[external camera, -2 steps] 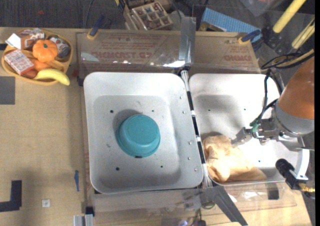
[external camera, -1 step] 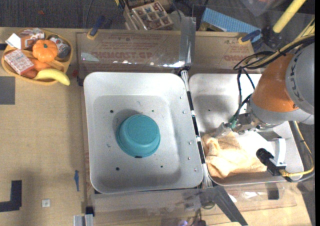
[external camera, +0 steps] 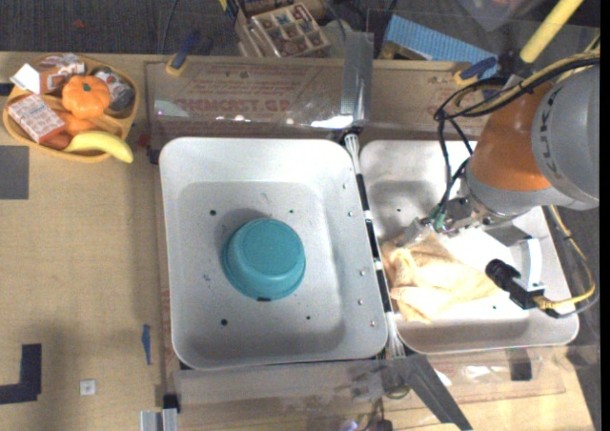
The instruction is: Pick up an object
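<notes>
We see arm (external camera: 534, 148) cut off at 3 o'clock edge. Gripper (external camera: 440, 224) too blurred and small; we cannot judge its state. Arm covers right bin (external camera: 410, 176) far corner at 2 o'clock. Cream cloth (external camera: 434, 277) partly under wrist hardware. Clutter (external camera: 286, 10) at 12 o'clock too dim to identify.

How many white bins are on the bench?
2. The left bin holds a teal bowl; the right bin holds a yellowish cloth, under the arm.

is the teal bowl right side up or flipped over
Flipped over: the teal bowl in the left bin shows a flat round base on top, with no hollow visible.
</notes>
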